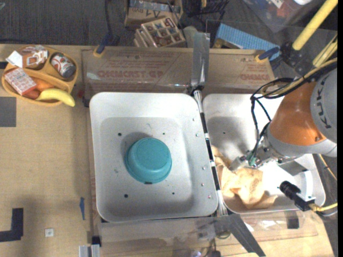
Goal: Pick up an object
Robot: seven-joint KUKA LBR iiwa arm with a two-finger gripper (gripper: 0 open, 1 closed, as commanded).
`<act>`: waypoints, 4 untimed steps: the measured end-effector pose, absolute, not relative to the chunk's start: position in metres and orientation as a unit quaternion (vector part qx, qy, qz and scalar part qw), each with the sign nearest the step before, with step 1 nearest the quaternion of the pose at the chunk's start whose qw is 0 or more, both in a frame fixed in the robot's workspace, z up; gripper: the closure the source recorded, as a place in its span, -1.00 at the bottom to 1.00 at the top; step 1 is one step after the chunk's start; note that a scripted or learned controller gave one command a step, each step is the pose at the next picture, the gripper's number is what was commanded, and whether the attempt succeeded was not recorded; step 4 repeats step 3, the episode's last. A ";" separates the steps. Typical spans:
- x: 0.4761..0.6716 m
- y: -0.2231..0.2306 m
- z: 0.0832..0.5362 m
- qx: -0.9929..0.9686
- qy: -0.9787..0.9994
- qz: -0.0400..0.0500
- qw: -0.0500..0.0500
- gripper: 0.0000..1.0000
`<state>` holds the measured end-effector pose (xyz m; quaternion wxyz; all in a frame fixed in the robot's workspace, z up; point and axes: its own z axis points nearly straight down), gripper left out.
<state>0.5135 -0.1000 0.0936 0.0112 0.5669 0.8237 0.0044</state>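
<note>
Low in the right bin (pixel 236 116) lay a crumpled tan cloth (pixel 244 185), tool (pixel 251 160) pressed at its upper edge, finger state impossible to tell, teal bowl (pixel 149 160) upside down in the left bin (pixel 107 116), fruit tray (pixel 37 74) on the surface (pixel 43 170).

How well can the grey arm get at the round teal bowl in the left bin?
Probably yes: the round teal bowl sits alone, nothing covering it, though the gripper is over the right bin.
</note>
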 end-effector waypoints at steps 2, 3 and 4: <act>0.514 -0.099 0.104 0.567 0.824 0.006 0.010 -1.00; 0.558 -0.112 0.093 0.614 0.789 0.004 0.006 -1.00; 0.558 -0.112 0.093 0.614 0.789 0.004 0.006 -1.00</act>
